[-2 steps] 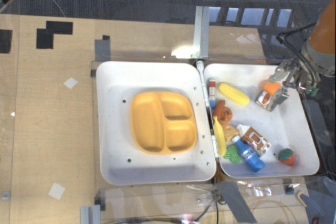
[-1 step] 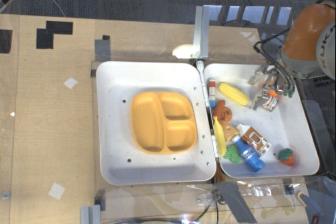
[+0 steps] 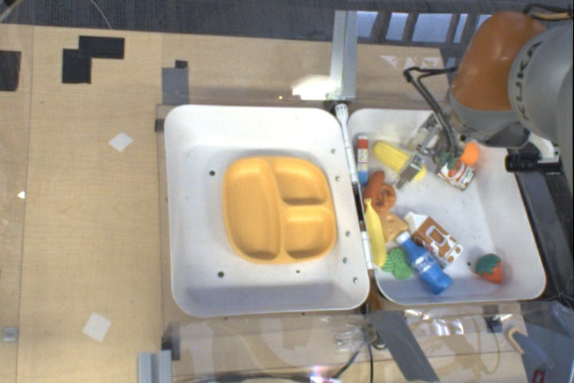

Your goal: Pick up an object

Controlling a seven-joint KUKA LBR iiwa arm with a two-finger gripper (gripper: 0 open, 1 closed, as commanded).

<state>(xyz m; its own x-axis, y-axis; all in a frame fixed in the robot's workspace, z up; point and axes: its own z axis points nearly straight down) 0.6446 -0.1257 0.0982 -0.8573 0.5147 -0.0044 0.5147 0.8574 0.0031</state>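
Note:
The right bin (image 3: 511,220) holds the loose objects. My gripper (image 3: 425,159) hangs low over its far part, between a yellow corn-like piece (image 3: 391,156) on its left and a small white carton with an orange top (image 3: 459,169) on its right. It is close to both, and I see nothing clearly held in it. Nearer the front lie a brown and white carton (image 3: 437,239), a blue bottle (image 3: 427,271), a yellow banana (image 3: 374,234), an orange-brown piece (image 3: 381,191) and a red strawberry toy (image 3: 488,267).
The left bin (image 3: 193,193) holds a yellow divided tray (image 3: 276,208). A red and white tube (image 3: 362,152) lies against the divider wall between the bins. A green item (image 3: 395,263) sits by the blue bottle. The arm's orange band (image 3: 489,58) looms over the far right corner.

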